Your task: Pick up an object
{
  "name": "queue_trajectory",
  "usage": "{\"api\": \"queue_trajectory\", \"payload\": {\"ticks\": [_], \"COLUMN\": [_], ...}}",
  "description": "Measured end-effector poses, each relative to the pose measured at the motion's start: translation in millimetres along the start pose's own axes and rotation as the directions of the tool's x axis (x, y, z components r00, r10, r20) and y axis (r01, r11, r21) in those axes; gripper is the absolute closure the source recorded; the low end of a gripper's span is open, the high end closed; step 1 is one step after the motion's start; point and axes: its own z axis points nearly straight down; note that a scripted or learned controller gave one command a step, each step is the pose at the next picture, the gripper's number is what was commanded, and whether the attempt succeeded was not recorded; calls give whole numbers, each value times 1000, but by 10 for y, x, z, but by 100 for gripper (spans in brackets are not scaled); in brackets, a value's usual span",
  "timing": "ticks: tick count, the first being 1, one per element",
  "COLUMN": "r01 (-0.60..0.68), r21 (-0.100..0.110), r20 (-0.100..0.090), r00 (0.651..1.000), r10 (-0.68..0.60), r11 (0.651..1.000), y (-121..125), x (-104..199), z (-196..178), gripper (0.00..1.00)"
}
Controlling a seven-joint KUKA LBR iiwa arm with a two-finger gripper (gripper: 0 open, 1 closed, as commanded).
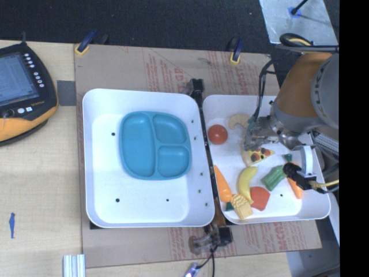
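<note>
The right white bin (230, 104) holds several toy foods. Among them are a red tomato (217, 134), a beige pastry (237, 120), a pizza slice (259, 155), a yellow banana (247, 180), a green vegetable (273, 176) and an orange carrot (222, 181). Near the bin's front lie a red piece (260, 198) and a yellow waffle-like piece (241, 206). My gripper (254, 141) hangs low in the bin, just above the pizza slice and right of the tomato. The wrist hides whatever lies directly beneath it.
The left white bin (98, 172) holds a blue divided plate (154, 144). A small orange piece (295, 187) lies by the right bin's right wall. A teach pendant (17, 94) rests at the bench's far left. Cables hang beside the arm on the right.
</note>
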Motion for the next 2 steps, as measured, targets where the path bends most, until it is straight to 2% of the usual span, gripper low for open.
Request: {"api": "queue_trajectory", "payload": {"ticks": [1,2], "r01": [0,0], "r21": [0,-1], "r20": [0,1], "r00": [1000,1000], "r10": [0,0], "r11": [1000,1000], "y": [0,1], "x": [1,-10], "z": [1,-100], "gripper": [0,100]}}
